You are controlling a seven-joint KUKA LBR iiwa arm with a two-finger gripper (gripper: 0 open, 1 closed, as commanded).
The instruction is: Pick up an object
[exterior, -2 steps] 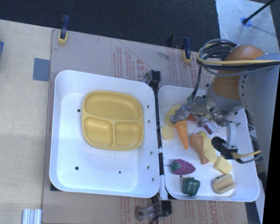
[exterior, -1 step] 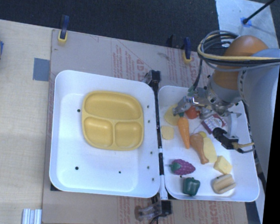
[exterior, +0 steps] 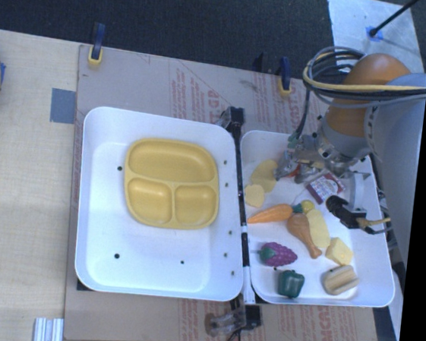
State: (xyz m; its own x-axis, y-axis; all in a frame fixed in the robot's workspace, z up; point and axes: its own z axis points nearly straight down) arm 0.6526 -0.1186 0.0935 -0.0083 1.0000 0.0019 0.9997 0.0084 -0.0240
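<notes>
A: Where is the arm (exterior: 373, 108)?
B: Over the top of the right bin (exterior: 382, 296), its jaws (exterior: 299, 166) low among the toys near the far rim

A: Open or closed, holding anything?
B: Cannot tell; the wrist hides them from above

A: What lies in that bin?
B: A carrot (exterior: 271, 214) near the left wall, long axis running left to right and rising slightly, pointed end left. A drumstick (exterior: 306, 233) beside it, slanting from upper left to lower right. Two pale slices (exterior: 258, 182), a purple bunch of grapes (exterior: 278, 253), a green pepper (exterior: 290, 282), a bread roll (exterior: 340, 279), a yellow wedge (exterior: 340, 251) and a small red packet (exterior: 322, 187) just under the wrist

A: And the left bin (exterior: 93, 252)?
B: A yellow divided plate (exterior: 172, 182), lying flat on the desk's (exterior: 18, 205) side
</notes>
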